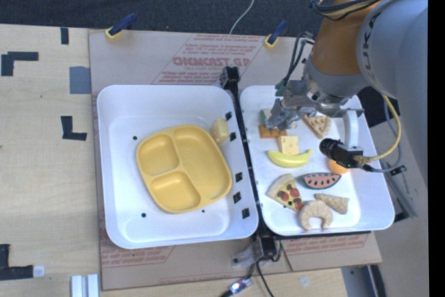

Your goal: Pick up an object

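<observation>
Down at the back of the right bin, my gripper sits over an orange toy piece; I cannot tell its grip. Cheese wedge and banana crowd close, so I risk nudging them.

A yellow banana is lying flat in the right bin, touching a cheese wedge.
</observation>
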### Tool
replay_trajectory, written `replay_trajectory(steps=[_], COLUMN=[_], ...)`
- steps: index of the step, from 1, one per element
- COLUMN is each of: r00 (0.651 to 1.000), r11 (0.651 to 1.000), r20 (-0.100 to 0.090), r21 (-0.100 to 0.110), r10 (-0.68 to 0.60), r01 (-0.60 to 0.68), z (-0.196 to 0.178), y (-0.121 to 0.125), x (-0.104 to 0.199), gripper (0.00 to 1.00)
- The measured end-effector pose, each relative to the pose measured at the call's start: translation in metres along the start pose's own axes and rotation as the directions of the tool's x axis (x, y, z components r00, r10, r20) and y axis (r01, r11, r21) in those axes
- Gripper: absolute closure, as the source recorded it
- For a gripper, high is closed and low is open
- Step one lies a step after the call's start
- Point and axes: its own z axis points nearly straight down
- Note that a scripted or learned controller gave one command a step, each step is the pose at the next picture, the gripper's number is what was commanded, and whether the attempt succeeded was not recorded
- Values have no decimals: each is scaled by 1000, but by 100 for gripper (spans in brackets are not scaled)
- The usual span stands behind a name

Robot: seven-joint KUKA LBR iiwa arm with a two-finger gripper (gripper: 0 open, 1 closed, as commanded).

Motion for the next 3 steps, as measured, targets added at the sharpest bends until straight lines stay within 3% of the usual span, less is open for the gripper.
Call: replay_trajectory(steps=[1,2,3], r00=[1000,1000,1000], r11=[1000,1000,1000], r20=[0,2,1], r21=[-3,1,0], r10=[1,5,5], r01=[-1,-5,-5], z=[-22,-1,-11], y=[6,9,2], x=[37,35,44], gripper=[100,100,100])
